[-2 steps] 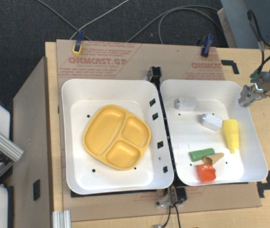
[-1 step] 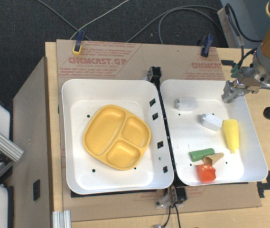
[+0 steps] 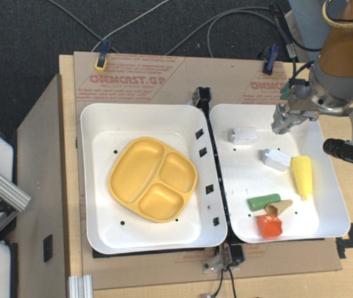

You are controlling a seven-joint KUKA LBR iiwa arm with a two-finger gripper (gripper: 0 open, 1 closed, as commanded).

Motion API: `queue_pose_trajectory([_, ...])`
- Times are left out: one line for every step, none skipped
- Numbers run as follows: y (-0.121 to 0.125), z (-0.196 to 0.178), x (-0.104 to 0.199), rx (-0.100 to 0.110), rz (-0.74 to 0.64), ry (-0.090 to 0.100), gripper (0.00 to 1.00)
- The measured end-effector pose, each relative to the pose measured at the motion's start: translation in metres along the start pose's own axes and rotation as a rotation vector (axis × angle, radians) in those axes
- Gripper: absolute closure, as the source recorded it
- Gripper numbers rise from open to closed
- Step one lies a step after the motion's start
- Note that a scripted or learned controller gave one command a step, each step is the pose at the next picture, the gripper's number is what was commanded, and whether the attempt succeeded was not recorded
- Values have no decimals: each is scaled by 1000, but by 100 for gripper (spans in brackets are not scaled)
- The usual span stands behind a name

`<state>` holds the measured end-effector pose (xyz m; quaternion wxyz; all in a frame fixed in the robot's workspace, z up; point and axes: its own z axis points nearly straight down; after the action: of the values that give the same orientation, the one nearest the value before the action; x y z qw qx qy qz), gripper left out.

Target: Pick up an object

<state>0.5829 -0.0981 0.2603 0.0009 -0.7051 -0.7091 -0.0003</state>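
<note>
- Objects to choose from all lie in the right-hand shallow white bin: a small white rectangular block near its far edge, a second white block set askew towards the middle, a yellow plastic corn cob by the right edge, a green flat piece, a small brown cone-like bit just beside it, and a red rounded plastic piece near the front edge
- Left-hand shallow white bin carries a yellow divided plastic plate lying flat in its middle
- Grey metal two-finger gripper hangs over the far right corner of the right-hand bin, under the orange band of the arm; nothing shows between its fingertips, and how far apart they stand I cannot tell from this slant
- Step in hand, as I judge it: the approach, with no grasp made yet
- Nearest candidates are the two white blocks, the askew one towards the front edge from the gripper and the other towards the divider; neither touches it
- Next move calls for settling on one block, lining up squarely above it, then going straight down so the fingers straddle its short side, since a low flat block is easily nudged away
</note>
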Motion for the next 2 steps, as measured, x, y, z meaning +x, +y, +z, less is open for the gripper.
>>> queue_pose_trajectory([3,-3,56,0,-1,1,100])
queue_pose_trajectory([4,17,109,4,-1,1,100])
